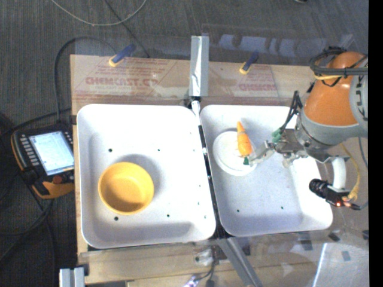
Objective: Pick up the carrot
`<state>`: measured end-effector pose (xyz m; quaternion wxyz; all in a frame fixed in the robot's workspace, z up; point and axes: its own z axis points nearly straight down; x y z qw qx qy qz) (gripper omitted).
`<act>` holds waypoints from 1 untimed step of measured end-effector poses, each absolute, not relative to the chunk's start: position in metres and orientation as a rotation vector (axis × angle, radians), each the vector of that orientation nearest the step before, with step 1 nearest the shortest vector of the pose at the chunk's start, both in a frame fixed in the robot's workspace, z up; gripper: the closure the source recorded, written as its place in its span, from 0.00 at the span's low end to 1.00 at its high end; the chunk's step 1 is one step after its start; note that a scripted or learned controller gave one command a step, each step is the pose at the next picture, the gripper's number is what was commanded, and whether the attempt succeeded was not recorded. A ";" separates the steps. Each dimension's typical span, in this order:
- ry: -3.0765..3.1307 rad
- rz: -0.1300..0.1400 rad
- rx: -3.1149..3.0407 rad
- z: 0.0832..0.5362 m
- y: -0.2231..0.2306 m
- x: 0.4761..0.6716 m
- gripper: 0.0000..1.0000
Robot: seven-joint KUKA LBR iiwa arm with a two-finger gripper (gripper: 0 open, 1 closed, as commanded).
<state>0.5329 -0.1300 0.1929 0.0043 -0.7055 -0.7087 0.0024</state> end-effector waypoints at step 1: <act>-2.256 0.010 -2.177 0.139 -0.103 0.586 0.00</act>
